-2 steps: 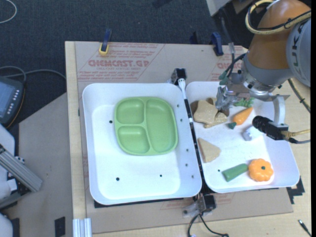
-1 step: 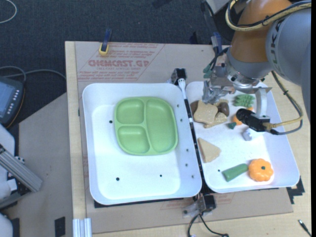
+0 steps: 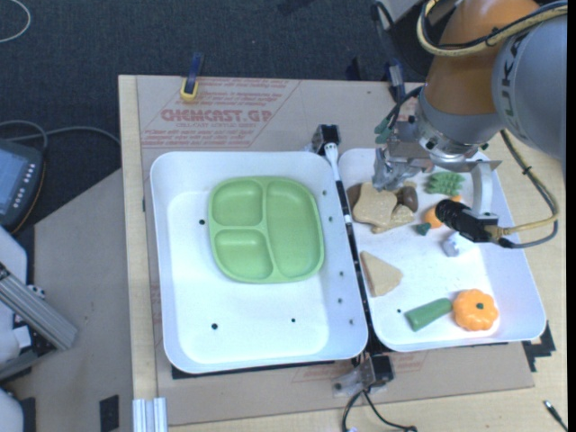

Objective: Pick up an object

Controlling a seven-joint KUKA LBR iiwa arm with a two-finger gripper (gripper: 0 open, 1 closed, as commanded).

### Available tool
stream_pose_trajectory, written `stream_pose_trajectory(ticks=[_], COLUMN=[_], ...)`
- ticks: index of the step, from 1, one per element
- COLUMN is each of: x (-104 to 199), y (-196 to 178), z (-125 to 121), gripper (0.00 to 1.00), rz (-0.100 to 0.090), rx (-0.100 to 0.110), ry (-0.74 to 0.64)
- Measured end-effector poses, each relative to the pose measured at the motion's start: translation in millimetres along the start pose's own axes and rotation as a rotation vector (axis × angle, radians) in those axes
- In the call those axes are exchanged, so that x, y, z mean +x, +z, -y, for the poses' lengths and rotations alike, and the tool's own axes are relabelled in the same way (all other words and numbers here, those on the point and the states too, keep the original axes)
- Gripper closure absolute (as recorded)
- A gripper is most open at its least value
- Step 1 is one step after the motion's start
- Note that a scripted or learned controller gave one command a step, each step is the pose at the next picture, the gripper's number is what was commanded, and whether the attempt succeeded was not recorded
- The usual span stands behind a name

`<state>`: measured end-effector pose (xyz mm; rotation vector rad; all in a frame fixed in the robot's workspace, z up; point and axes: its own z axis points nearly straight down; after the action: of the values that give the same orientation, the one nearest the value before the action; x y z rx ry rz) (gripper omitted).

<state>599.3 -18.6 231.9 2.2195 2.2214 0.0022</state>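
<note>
Jaws' state unreadable, gripper (image 3: 390, 175) low over tan slice (image 3: 375, 208) in right bin (image 3: 513, 282); nothing visibly lifted, so the pick seems undone.

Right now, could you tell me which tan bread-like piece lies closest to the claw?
The upper tan piece, right beside the claw; the tan wedge lies apart, lower in the right bin.
</note>
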Motion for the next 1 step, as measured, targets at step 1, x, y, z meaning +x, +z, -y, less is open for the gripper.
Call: stream_pose_trajectory(ticks=[1], x=[5.1], y=[-1.8], z=[4.2], gripper=[1.0], rz=[0.0], rx=[0.003], ry=[0.0])
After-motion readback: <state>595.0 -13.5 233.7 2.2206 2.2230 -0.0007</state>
